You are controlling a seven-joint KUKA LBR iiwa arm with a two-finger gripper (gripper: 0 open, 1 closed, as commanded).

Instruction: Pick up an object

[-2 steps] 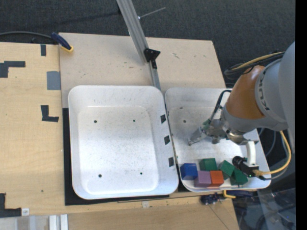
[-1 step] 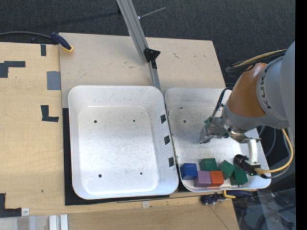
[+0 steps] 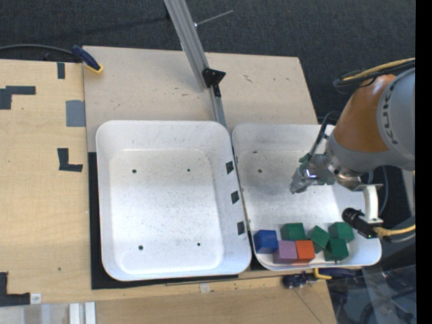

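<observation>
1. The grey arm with the orange band (image 3: 368, 123) comes in from the right and hangs over the right shallow white plastic bin (image 3: 270, 147).
2. Its metal two-finger pincer (image 3: 302, 181) sits over the bare middle of that bin, towards the right side. Honestly can't tell how far open it is, the tip is just a small shiny blur from up here. Can't make out anything in it either.
3. All the small blocks are bunched along the near edge of the right bin, well apart from the pincer.
4. Left to right-ish: a blue cube (image 3: 266, 240), a purple cube (image 3: 287, 250) just beside it, an orange cube (image 3: 305, 250) touching the purple one.
5. Behind those, a dark green block (image 3: 292, 231), then more green blocks (image 3: 335, 240) clustered at the right corner.
6. The left white bin (image 3: 162, 187) sits right next to it, rims touching.
7. Both bins rest on a light wooden surface (image 3: 40, 181), and a slanted metal rail (image 3: 189, 32) crosses the top.
</observation>
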